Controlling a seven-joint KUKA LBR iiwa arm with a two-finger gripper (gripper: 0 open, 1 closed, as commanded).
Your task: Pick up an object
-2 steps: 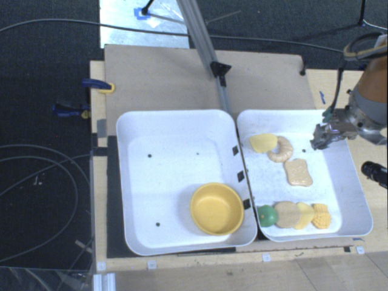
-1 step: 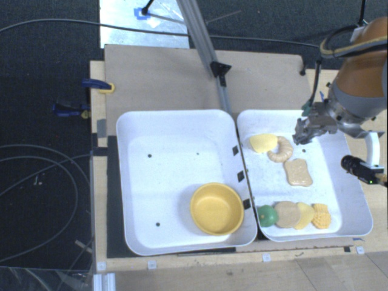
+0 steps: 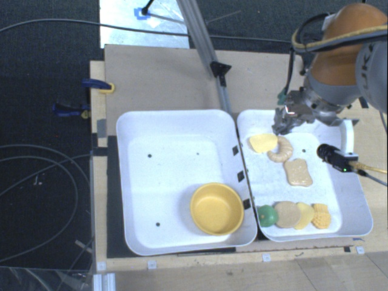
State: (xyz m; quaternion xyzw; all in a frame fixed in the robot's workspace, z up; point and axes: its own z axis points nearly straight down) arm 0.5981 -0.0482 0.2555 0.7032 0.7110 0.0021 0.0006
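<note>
White plastic makes up both shallow bins on the brown table [image 3: 157, 77]. The left bin [image 3: 157, 156] carries a yellow bowl [image 3: 217, 208] near its front right corner, standing upright with its hollow facing up. The right bin [image 3: 351, 205] carries the small food pieces. At its back lies a pale yellow wedge [image 3: 262, 142], and just beside it, touching or nearly so, curls a tan croissant [image 3: 281, 150]. A beige cracker-like slab [image 3: 298, 173] lies a little nearer the front, apart from the croissant. Along the front wall sits a row: a green ball [image 3: 267, 214], a round tan biscuit [image 3: 286, 214], a yellow chip [image 3: 304, 215] and a small orange waffle [image 3: 321, 216], each touching or overlapping its neighbour.

The grey arm with its orange band reaches in from the right, and the jaws [image 3: 284, 123] hang over the back of the right bin, just behind the yellow wedge and the croissant. Whether they are spread or closed cannot be told from this angle, and nothing is seen between them.
</note>
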